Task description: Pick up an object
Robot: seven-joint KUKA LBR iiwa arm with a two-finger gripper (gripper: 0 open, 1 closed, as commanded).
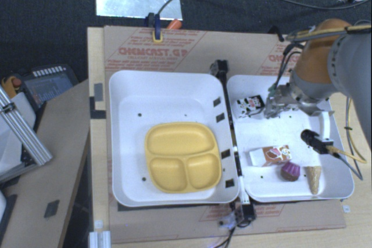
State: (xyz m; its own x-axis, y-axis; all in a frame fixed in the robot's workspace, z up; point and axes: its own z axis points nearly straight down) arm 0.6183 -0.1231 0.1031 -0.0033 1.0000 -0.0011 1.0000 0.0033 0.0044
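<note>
A small black-and-white card (pixel 250 105) lies in the right bin (pixel 343 183), just left of the pincer (pixel 274 106), whose tip is low beside it. Nearer the front lie a printed packet (pixel 270 155), a purple cupcake (pixel 290 171) and a cone (pixel 314 178) (a yellow divided tray (pixel 181 155) sits in the left bin (pixel 125 142)). The arm (pixel 325 67) reaches in from the right, bent down over the bin's far half

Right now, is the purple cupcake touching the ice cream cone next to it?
Apart. The camera view shows a strip of white bin floor between the purple cupcake and the ice cream cone in the right bin.
</note>
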